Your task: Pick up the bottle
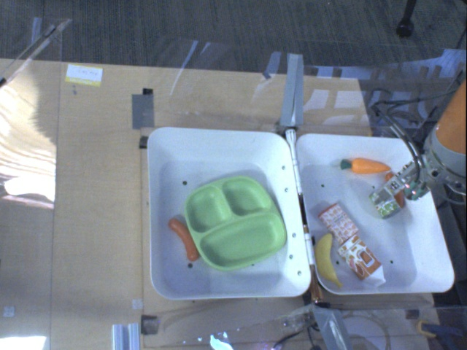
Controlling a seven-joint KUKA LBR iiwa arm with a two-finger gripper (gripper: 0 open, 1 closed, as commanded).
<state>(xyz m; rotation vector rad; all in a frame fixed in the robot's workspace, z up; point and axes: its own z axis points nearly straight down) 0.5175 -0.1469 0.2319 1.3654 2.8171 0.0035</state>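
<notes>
Camera view shows the gripper [406, 183] over the right bin [430, 268]. Its claw is pinching the small bottle [387, 199] near the carrot [366, 166].

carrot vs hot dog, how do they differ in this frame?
Bin: the carrot lies in the right bin; the hot dog lies in the left bin.
Look: the carrot is orange with a green stem end; the hot dog is plain reddish orange.
Neighbours: the carrot lies apart from other items; the hot dog lies against the green divided plate.
Shared: both are small, elongated toy foods lying flat.
</notes>
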